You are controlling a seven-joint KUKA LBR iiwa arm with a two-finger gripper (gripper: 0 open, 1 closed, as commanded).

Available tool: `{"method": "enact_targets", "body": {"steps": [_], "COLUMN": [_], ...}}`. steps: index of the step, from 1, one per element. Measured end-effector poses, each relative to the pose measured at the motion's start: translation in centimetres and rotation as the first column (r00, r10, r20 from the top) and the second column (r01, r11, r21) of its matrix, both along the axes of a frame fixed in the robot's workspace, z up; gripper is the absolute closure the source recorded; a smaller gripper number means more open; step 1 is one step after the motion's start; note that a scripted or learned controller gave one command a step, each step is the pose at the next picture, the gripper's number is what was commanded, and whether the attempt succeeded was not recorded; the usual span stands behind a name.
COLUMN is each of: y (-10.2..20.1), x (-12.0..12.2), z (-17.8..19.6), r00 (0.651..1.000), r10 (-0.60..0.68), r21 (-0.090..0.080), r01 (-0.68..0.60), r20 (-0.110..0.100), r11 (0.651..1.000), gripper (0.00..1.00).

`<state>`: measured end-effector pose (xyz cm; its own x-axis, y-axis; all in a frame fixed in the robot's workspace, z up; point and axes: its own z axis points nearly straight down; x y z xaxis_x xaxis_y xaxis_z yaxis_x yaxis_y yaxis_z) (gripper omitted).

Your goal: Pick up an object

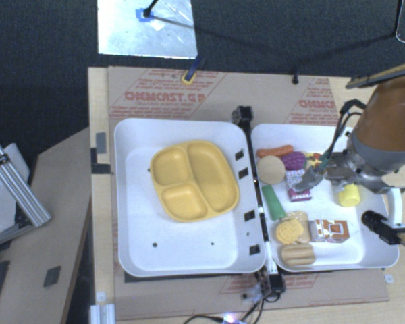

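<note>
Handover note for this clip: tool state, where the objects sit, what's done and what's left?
Tool: low over the right bin, above the purple-and-white packet; whether it is open or shut cannot be told, and nothing is visibly held.
Objects: all in the right bin, among them a purple grape bunch, an orange carrot, a green piece, a yellow piece, a waffle and a small carton.
Left bin: holds a yellow divided plate.
Done: the approach.
Left: grasp and lift one object.
</note>
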<state>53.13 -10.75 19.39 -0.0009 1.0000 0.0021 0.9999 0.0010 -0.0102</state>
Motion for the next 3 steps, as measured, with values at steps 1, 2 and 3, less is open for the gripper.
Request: {"method": "enact_targets", "body": {"steps": [1, 2, 3], "y": [0.0, -0.1, 0.0], "x": [0.3, -0.4, -0.5], "z": [0.5, -5.5, -10.8], "r00": [1.0, 1.0, 1.0], "r10": [0.002, 0.0, 0.0], "r21": [-0.002, -0.001, -0.001], "r01": [-0.002, 0.0, 0.0], "r20": [0.011, 0.006, 0.006], "r11": [1.0, 1.0, 1.0], "gripper": [0.0, 0.0, 0.0]}}
